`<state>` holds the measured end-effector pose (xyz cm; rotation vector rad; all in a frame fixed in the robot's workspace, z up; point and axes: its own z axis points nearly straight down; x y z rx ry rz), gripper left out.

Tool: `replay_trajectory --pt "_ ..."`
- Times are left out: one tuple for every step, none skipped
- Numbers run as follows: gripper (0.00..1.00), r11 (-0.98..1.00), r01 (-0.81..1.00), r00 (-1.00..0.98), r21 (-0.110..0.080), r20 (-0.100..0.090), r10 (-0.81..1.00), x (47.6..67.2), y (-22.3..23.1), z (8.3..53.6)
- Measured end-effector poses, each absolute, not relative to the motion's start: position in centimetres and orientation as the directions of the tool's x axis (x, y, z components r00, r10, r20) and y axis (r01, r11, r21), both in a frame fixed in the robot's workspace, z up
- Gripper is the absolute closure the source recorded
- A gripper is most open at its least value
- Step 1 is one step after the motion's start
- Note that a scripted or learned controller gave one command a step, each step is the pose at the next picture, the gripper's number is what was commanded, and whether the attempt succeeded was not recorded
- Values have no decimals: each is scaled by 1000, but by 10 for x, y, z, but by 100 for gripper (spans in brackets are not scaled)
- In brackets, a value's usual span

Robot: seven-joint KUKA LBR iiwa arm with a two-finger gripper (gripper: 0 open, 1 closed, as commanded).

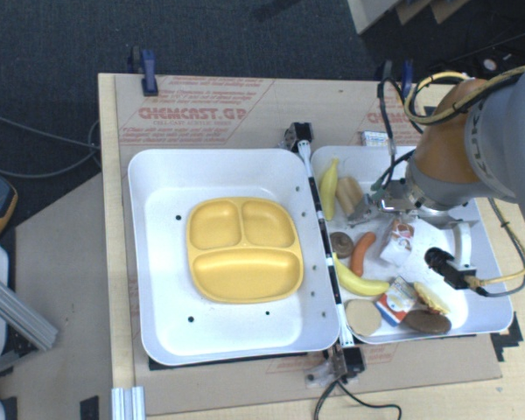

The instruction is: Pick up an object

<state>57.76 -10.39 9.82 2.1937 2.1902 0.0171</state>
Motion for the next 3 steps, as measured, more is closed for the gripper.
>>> replay_trajectory --pt "0 -1 1000 1 -2 0 1000 552 -95 85" --pt "100 0 1000 0 0 0 1000 553 -95 95" --pt "100 10 1000 -10 14 1 1000 610 -12 191"
